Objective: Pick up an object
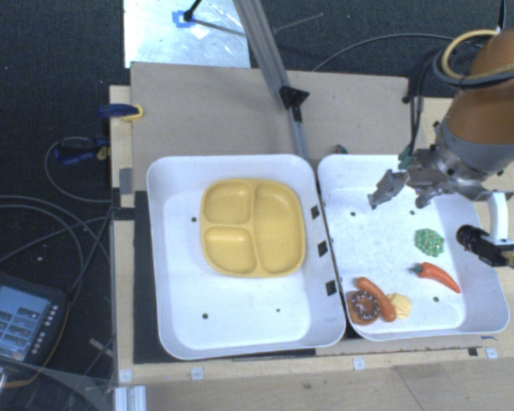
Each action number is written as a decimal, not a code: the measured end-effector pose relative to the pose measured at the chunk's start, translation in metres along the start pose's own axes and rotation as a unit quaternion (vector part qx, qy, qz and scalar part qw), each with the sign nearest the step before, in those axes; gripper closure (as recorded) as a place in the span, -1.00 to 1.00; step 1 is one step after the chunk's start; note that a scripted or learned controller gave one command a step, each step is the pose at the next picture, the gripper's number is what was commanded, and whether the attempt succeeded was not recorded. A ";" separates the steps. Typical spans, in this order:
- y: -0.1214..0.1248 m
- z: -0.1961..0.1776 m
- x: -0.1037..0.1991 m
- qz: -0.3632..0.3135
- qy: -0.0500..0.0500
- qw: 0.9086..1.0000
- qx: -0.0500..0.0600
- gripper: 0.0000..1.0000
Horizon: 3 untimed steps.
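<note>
- Hovering over the right bin (343, 178), the pincer (403, 191) hangs with fingers spread, grasping nothing.
- Nearest object: the green broccoli piece (428, 241), just below and to its right in the camera view.
- Carrot (437, 275) and sausage (375, 297) lie farther toward the near rim, both slanting.

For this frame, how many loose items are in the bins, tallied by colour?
Yellow: 2, the divided plate and a small pale piece
Green: 1, the broccoli-like piece
Orange-red: 2, the carrot and the sausage
Brown: 1, the doughnut
Total: 6
</note>
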State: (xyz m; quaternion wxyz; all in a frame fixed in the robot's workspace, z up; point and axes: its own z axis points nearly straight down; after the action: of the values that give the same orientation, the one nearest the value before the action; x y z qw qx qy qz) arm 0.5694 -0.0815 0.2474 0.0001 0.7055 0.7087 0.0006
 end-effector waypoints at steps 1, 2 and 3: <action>0.000 0.000 0.000 0.001 0.000 1.000 0.000 -1.00; -0.004 0.042 0.000 0.002 0.000 1.000 0.002 -1.00; -0.005 0.094 -0.011 0.002 0.000 1.000 0.003 -1.00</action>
State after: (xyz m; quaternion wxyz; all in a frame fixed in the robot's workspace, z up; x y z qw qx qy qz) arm 0.5645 -0.0921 0.1533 -0.0017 0.7072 0.7070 -0.0015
